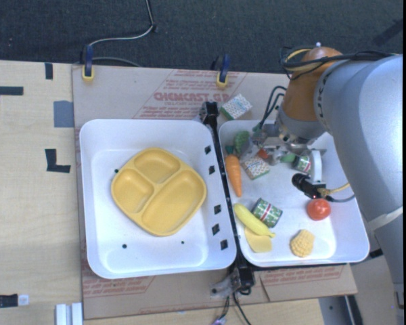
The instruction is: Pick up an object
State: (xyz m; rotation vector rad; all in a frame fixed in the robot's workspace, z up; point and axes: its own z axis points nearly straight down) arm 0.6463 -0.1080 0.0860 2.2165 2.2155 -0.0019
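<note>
My claw [274,144] hangs over the right bin's [348,239] upper part; the carrot [234,174] lies just lower-left, long axis vertical. Whether I'm spread, I can't tell.

The end effector [274,147] hangs low in the right bin [345,239], just beside the carrot [234,175]. Below the carrot lie a banana [252,221], a can [266,212], a tomato [318,209] and corn [302,243]. The left bin [98,242], beside the carrot, carries a yellow divided plate [159,191].

Even, bright overhead light; soft shadows, mild overall blur.
</note>
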